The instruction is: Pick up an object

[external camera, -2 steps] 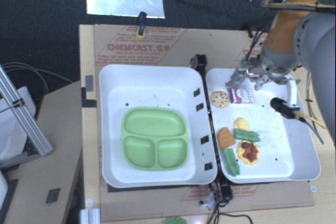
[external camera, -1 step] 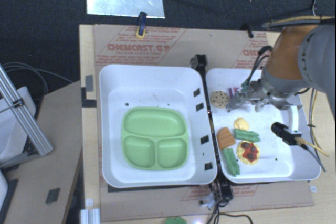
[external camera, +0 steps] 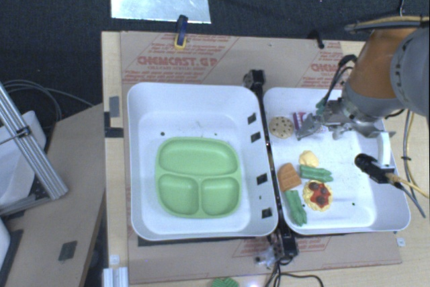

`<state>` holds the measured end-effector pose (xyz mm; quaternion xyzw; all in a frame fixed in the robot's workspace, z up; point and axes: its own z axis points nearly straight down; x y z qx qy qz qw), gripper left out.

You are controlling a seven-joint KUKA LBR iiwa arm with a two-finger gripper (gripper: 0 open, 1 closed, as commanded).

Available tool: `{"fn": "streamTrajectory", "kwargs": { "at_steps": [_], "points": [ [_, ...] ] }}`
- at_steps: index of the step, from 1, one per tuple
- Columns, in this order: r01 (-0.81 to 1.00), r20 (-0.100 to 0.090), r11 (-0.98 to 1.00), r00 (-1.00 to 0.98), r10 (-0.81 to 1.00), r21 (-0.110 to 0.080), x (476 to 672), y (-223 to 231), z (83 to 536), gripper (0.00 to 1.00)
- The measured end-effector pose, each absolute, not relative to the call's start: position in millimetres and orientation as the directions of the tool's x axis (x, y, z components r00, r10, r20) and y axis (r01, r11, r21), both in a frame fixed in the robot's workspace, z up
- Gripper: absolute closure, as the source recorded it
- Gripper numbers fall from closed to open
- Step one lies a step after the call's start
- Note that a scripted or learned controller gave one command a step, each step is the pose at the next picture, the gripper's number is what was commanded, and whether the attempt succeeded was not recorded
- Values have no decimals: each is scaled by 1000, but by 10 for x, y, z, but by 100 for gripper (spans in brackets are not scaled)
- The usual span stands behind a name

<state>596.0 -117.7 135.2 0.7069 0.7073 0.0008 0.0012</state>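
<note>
Green bean (external camera: 296, 207), long axis near-vertical, below orange wedge (external camera: 289, 177)

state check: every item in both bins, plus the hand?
Green three-compartment plastic tray: flat in left bin, nothing in it.
Round chocolate-chip cookie: flat, right bin, apart from the rest.
Orange bread slice: lying flat.
Small pizza piece: flat, topping up.
Two green bean pods: lying loose.
Hand: low over right bin, grip state unclear.

Bench (external camera: 222, 50) bearing two white bins (external camera: 195, 97) side by side.
</note>
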Motion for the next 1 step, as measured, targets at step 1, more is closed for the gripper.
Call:
{"fn": "streamTrajectory", "kwargs": {
  "at_steps": [1],
  "points": [
    [1000, 4, -1, 1, 1000, -12, 4908, -912, 1043, 0]
  ]
}}
